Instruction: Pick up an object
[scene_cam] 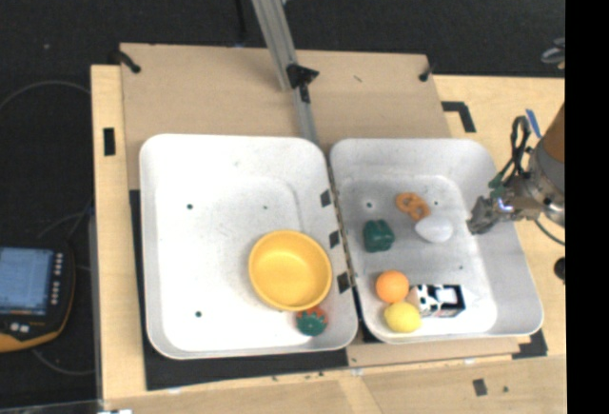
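My gripper (483, 214) hangs over the right edge of the right bin (495, 260), at the end of the arm reaching in from the right. Just left of it lies a white rounded object (436, 230), a short gap away. An orange ring-shaped piece (412, 204) sits beside that, and a green block (379, 235) lies further left. Toward the bin's front are an orange ball (391, 286), a yellow lemon (402, 317) and a black-and-white box (441, 300). Nothing shows in the gripper.
The left bin (190, 212) holds a yellow bowl (289, 268) and a small green and red object (311, 321) at its front edge. A metal post (271, 12) rises slantwise behind the bins. A handheld pendant (33, 293) lies off the bench at far left.
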You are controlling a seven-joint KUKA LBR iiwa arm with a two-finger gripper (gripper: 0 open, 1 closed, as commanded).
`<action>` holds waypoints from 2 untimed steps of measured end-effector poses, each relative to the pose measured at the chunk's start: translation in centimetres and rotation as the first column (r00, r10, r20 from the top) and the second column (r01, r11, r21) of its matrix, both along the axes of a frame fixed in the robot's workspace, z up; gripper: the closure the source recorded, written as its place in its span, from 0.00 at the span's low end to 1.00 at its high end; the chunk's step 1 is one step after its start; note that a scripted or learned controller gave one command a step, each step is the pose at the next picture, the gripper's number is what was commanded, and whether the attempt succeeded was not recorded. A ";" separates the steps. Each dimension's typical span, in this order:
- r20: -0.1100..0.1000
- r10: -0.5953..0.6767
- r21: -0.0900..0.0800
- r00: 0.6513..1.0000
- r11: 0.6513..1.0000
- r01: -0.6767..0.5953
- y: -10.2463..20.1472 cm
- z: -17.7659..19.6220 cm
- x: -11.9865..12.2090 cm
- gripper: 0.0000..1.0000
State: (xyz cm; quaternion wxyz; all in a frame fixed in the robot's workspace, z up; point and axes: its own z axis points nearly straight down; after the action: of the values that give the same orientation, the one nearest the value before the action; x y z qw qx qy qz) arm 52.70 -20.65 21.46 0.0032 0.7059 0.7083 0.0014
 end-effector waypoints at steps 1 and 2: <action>0.001 0.001 0.000 1.000 1.000 -0.001 -0.1 4.6 0.2 1.00; -0.002 0.005 0.003 1.000 1.000 -0.005 5.2 5.2 1.4 1.00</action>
State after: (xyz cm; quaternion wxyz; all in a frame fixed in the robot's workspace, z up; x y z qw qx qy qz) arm 54.05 -15.43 26.65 0.0015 0.7040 0.7102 0.0017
